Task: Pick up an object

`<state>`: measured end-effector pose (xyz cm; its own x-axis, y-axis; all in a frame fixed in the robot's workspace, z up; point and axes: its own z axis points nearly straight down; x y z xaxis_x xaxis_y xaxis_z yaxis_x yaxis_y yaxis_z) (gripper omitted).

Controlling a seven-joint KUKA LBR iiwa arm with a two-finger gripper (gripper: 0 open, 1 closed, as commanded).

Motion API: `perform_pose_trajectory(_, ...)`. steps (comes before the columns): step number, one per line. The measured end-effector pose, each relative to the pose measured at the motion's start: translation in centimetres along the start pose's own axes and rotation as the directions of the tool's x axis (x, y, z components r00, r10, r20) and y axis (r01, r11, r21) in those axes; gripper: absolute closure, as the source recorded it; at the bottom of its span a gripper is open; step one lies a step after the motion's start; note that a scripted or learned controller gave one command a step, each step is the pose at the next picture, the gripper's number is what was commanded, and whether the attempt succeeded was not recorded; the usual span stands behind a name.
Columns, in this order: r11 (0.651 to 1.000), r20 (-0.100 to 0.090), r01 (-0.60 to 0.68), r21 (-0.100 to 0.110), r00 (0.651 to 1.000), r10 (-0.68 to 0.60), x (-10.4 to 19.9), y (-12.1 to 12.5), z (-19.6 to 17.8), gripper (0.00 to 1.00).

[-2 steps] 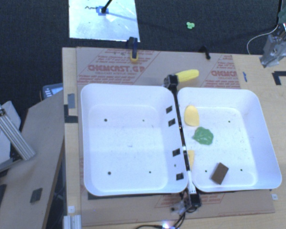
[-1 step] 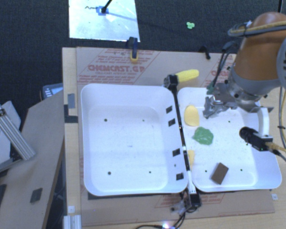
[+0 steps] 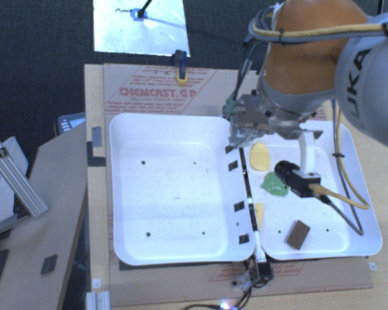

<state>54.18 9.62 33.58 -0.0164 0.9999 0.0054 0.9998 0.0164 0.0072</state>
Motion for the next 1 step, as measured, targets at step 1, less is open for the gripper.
perform_pose_trajectory(1,1.0,-0.004,0.002,-0.004,1.0,-0.002,13.14,-1.21,-8.89,1.0)
